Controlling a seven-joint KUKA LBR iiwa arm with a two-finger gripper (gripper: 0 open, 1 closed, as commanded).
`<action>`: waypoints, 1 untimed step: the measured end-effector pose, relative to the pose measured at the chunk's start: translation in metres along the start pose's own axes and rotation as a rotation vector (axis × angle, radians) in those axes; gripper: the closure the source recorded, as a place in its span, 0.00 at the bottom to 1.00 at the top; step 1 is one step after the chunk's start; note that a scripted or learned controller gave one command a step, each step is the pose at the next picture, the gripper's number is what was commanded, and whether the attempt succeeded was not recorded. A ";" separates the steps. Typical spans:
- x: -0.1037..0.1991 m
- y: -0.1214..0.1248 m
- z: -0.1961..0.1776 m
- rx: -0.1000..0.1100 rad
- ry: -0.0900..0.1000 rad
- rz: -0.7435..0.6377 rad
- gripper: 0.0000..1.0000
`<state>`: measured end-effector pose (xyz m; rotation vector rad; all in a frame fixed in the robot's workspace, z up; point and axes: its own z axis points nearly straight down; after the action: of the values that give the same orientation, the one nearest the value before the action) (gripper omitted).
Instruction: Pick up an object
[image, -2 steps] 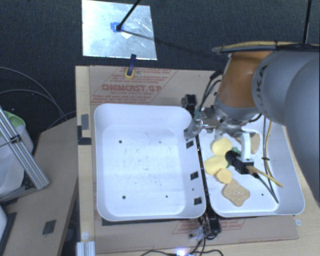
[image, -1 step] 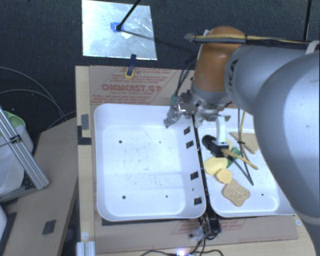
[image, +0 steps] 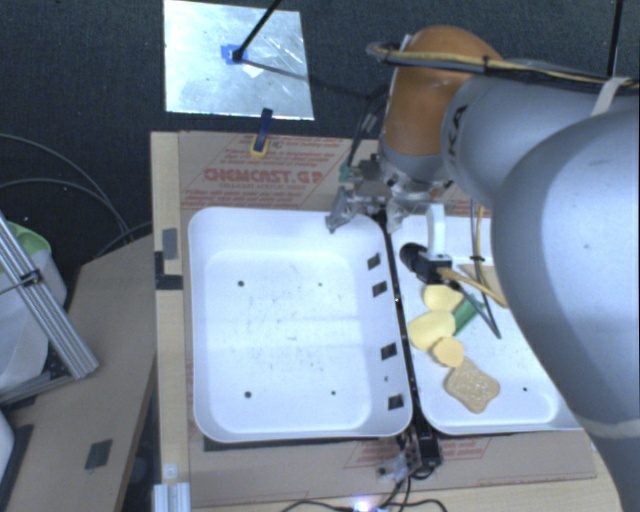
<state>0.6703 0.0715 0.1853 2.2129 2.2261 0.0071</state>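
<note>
Reaching in from the view's right, the arm (image: 560, 180) hangs its pincer (image: 365, 208) over the far rim where the left bin (image: 280, 320) meets the right bin (image: 520, 395). You cannot tell whether it is apart or together. The candidates lie clustered in the right bin: tan biscuit (image: 471, 387), yellow pieces (image: 432, 328), green stick (image: 466, 315). Judgement: pick not yet made, since all lie apart from the pincer.

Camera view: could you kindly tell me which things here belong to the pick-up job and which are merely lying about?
For the job:
pincer
right bin, holding the yellow pieces, tan biscuit-like piece and green piece

Lying about:
silver sheet
small blue-and-yellow object
cardboard board under the bins
metal rail at the left
</note>
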 end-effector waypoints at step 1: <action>0.034 0.001 -0.177 -0.016 0.003 -0.003 0.00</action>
<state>0.6703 0.1051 0.3623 2.2036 2.2227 0.0282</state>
